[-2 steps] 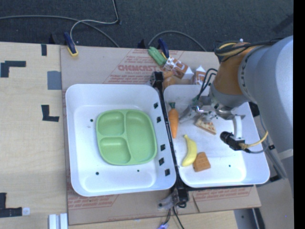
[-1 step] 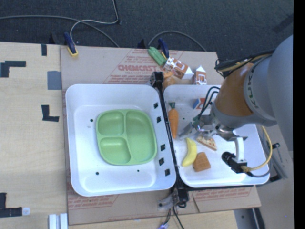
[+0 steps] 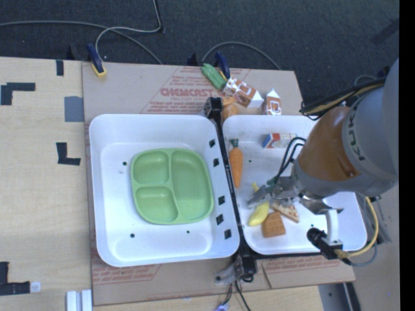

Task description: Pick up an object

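Down in the right bin (image 3: 353, 235), the gripper (image 3: 264, 193) reaches in from the right, its thin grey fingers pointing left over the cluster of toy food in the bin's middle; whether they are apart or together cannot be told at this slant, and nothing shows between them. Just below the fingertips lies a yellow banana-like piece (image 3: 259, 214), tilted, and touching it on its near right side sits an orange block (image 3: 273, 225). A pizza-slice piece (image 3: 286, 210) lies beside these, partly under the wrist. To the left of the gripper, close along the bin's left wall, a carrot (image 3: 236, 165) lies lengthwise with its green top toward the far end. Toward the far side of the same bin rests a small white carton (image 3: 277, 140) with red and blue marks. The grey arm with its orange band (image 3: 327, 151) covers much of the bin's right half. In the left bin (image 3: 107, 193) a green divided plate (image 3: 172, 185) lies flat near the middle. Beyond the bins, on the cardboard sheet (image 3: 130, 89), lie a green item (image 3: 213, 76) and two small cartons (image 3: 241, 94), near the far edge of the right bin.
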Robot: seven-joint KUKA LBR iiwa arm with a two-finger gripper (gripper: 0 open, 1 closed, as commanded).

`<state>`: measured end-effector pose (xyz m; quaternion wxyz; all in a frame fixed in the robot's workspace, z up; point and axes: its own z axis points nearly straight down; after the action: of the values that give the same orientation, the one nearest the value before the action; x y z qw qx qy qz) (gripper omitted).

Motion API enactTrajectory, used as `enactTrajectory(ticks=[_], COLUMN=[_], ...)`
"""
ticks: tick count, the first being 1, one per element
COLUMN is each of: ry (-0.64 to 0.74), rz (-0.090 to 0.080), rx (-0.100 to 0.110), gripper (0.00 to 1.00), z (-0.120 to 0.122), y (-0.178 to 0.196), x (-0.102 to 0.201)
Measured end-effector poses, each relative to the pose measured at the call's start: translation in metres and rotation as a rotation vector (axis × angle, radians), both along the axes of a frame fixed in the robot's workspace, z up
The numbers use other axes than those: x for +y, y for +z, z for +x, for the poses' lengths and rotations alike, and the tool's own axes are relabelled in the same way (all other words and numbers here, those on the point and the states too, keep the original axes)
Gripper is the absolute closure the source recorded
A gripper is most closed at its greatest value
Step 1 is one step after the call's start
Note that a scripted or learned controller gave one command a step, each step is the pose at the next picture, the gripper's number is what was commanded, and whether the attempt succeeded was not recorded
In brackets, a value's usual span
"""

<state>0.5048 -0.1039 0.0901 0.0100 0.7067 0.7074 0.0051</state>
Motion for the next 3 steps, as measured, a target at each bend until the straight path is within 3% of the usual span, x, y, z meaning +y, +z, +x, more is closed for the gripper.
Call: enactTrajectory(ticks=[1, 2, 3], ry=[-0.002, -0.002, -0.002], rz=[0.005, 0.001, 0.007], rx=[0.021, 0.017, 0.022], gripper=[0.00, 0.00, 0.00], z=[0.048, 0.122, 0.024], y=[0.024, -0.004, -0.005], x=[-0.060, -0.012, 0.006])
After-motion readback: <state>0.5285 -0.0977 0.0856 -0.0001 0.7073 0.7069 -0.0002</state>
